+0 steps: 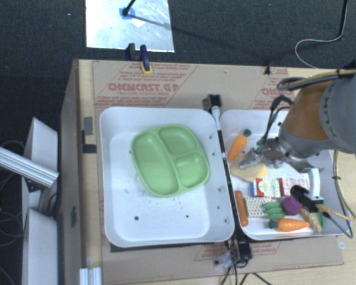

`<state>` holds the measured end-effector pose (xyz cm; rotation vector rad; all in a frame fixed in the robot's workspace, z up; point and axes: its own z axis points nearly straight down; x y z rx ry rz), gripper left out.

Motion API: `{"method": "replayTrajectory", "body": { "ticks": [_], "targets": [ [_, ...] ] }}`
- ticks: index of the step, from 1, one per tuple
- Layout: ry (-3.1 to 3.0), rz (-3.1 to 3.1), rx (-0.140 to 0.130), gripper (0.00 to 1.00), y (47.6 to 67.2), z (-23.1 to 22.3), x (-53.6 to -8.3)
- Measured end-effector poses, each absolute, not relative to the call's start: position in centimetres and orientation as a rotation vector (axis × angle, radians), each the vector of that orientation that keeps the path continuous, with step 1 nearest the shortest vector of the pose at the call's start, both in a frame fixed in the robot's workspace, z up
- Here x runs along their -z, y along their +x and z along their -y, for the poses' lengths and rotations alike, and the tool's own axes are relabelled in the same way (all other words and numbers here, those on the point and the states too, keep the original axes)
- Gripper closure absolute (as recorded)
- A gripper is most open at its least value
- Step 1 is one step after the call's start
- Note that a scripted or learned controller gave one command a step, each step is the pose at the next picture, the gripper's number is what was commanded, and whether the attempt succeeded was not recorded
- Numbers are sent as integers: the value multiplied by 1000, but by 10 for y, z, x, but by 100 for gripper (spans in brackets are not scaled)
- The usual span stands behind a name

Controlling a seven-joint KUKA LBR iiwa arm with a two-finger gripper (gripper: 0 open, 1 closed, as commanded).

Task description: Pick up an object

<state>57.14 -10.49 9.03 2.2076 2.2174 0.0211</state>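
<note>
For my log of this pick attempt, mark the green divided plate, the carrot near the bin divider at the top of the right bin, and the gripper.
green divided plate (169,160): camera view, on its large left compartment.
carrot (237,147): camera view, middle of the orange body.
gripper (252,157): camera view, at its fingertips, above the pale yellow piece.

This is a robotics lab or test cell, not a home. The table (184,79) is topped with a brown printed board, and two white bins (118,159) sit side by side on it, fixed by clamps at the far and near edges. A grey and orange industrial arm (320,111) reaches over the right bin (329,159), which holds toy plastic food. Loose cables (320,40) trail over dark carpet (35,40), where a silvery sheet (130,16) lies beyond the far edge.
</note>
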Motion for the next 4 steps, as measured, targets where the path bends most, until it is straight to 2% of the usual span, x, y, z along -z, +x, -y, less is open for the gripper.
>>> {"method": "replayTrajectory", "body": {
  "ticks": [1, 2, 3, 4],
  "targets": [
    [2203, -2215, -30, 100, 574, 105, -104],
    [2215, -2226, -4, 100, 541, 41, -185],
    [2217, -2225, -2, 0, 540, 42, -185],
    [2217, -2219, -3, 0, 578, 105, -91]
  ]
}}
